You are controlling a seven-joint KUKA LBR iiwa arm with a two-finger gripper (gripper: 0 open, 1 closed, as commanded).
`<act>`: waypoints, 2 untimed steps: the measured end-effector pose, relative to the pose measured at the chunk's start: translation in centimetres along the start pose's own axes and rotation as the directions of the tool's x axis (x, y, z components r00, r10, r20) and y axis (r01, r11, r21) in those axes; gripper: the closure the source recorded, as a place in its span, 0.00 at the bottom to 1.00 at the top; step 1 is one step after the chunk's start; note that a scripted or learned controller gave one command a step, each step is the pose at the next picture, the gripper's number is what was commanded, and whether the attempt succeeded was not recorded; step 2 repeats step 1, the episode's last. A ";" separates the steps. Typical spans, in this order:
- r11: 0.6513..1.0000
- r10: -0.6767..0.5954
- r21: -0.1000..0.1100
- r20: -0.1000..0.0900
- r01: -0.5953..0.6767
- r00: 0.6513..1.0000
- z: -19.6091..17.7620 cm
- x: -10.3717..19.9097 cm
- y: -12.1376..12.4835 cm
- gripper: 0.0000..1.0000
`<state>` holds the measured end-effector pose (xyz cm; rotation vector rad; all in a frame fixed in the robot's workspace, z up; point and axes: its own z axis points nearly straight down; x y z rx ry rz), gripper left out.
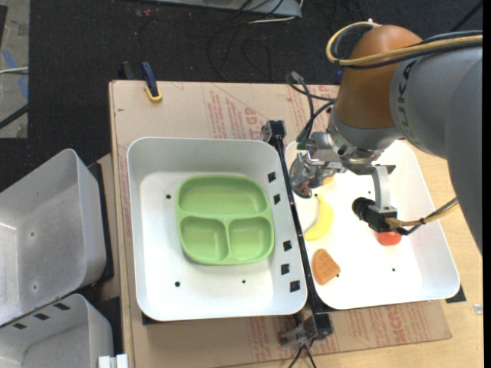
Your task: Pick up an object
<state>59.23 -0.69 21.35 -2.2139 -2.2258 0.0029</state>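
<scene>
From the overhead camera, the tabletop (199, 102) carries two white bins. The left bin (146, 205) holds a green divided tray (225, 218); the right bin (430, 267) holds the candidates for picking: a yellow banana (322, 219), an orange piece (325, 267) and a red object (390, 238), likely scattered loose for grasp attempts. The arm (430, 75) bends down from the right, its end effector (307, 176) low at the right bin's left edge, just above the banana; I cannot tell its opening.
</scene>
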 end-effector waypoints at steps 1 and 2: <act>1.000 -0.001 0.001 0.000 0.001 1.000 0.3 5.4 -1.9 1.00; 1.000 -0.001 0.001 0.000 0.001 1.000 0.3 5.4 -1.9 1.00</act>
